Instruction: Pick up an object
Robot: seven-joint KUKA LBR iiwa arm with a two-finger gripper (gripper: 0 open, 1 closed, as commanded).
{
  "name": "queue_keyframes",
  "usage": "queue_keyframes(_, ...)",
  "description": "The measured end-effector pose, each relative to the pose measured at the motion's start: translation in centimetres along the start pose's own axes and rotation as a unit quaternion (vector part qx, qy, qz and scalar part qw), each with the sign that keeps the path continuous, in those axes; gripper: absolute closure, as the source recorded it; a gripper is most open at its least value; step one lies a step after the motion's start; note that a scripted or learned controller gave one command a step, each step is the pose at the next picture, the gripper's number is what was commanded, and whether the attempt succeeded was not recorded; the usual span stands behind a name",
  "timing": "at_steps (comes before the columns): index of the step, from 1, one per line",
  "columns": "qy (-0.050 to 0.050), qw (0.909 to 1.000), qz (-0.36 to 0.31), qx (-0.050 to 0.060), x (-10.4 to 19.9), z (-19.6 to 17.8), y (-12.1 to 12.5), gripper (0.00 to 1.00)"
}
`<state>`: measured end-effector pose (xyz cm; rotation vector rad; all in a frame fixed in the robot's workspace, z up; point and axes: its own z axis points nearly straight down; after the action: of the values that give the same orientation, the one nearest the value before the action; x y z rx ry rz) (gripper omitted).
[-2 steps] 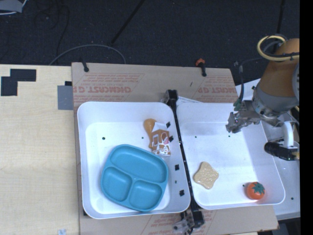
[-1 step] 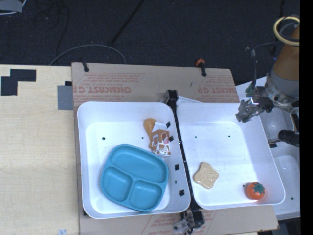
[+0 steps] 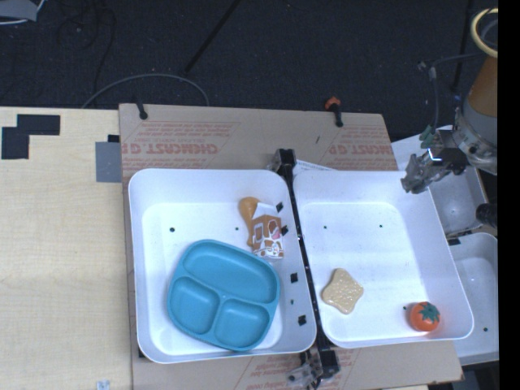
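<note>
My gripper [image 3: 416, 175] hangs at the right bin's [image 3: 382, 187] far right corner, above its rim, with nothing seen between the fingers. In the right bin a tan slice of bread [image 3: 342, 291] lies near the front left and an orange tomato-like toy [image 3: 423, 316] sits in the front right corner. The left bin [image 3: 150, 218] holds a blue divided plate [image 3: 223, 294], a small brown-and-white carton [image 3: 266, 237] and a tan chicken-leg-shaped toy [image 3: 249, 210] behind it.
The bins sit on a cardboard sheet [image 3: 244, 140] on a wooden bench [image 3: 57, 242]. A black divider clamp [image 3: 286, 165] joins the bins at the back. Another white tray [image 3: 479, 258] lies to the right of the bins.
</note>
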<state>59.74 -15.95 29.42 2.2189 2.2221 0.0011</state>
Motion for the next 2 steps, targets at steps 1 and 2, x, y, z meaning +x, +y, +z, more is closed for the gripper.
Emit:
queue_keyframes(1,0.001,1.0000,-0.001,0.003,4.8,0.2,-2.1,1.00)
queue_keyframes(2,0.001,1.0000,-0.001,0.003,9.3,0.7,-3.2,1.00)
